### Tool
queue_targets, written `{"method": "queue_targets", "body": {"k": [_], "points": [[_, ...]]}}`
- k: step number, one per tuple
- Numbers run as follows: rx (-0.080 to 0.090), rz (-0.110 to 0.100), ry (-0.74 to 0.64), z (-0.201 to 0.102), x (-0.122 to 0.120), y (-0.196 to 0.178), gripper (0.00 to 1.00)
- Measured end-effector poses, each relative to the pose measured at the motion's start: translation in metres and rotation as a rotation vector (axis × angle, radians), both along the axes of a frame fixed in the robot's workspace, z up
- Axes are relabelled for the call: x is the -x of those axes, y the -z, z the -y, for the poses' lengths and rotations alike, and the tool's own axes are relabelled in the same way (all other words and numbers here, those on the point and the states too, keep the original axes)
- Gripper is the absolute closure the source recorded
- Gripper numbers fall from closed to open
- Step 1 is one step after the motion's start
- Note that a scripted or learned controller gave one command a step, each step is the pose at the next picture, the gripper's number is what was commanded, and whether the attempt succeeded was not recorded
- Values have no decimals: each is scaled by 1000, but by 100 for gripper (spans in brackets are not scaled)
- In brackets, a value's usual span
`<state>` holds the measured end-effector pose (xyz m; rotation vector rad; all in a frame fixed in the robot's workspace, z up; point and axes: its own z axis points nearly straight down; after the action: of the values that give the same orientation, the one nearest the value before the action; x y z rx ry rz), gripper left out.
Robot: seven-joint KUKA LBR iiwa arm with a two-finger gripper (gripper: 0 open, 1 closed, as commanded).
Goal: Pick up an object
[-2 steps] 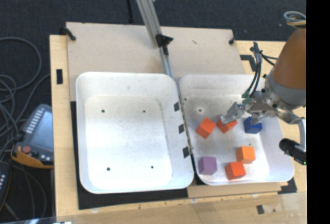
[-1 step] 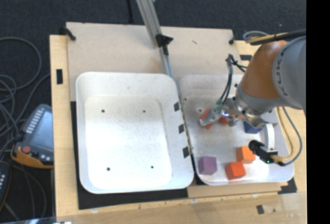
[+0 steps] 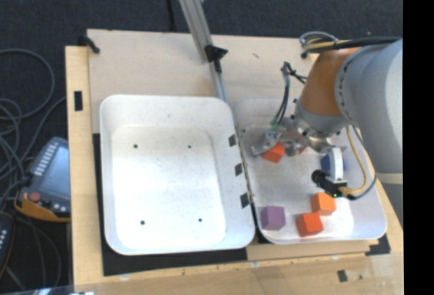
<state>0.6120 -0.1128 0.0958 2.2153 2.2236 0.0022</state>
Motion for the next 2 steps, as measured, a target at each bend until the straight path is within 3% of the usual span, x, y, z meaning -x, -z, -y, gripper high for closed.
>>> {"method": "queue_targets", "body": {"k": [1,2], "points": [[0,-4,4,-1,14,-1,0],[0,2,-1,-21,-30,-2,0]]}}
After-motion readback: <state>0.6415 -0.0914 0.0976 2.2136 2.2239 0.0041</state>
